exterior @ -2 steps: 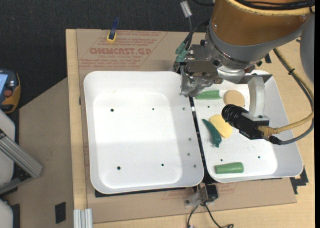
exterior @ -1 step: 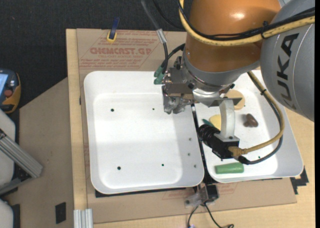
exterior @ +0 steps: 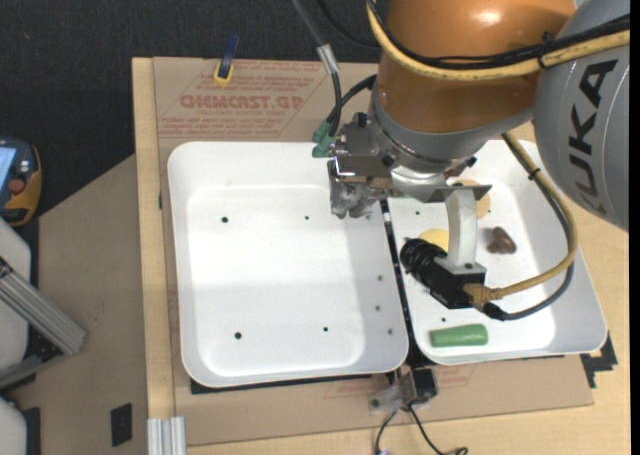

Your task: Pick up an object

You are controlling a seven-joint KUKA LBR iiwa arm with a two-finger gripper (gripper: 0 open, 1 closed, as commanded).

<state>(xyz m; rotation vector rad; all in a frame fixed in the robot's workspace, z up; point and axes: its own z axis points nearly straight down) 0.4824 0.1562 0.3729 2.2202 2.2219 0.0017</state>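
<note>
A smooth green stick (exterior: 458, 336) and a bumpy brown lump (exterior: 500, 240) lie in one white bin (exterior: 552, 331). I cannot tell how wide my end effector (exterior: 348, 205) is.

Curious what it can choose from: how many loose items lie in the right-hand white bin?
3: a green cylindrical block near the front edge, a small brown lump mid-bin, a yellow rounded piece left of it, partly covered. The arm may hide more.

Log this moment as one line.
gripper over left bin, near divider | right bin: green block, brown piece, yellow piece | grasp unconfirmed
</note>
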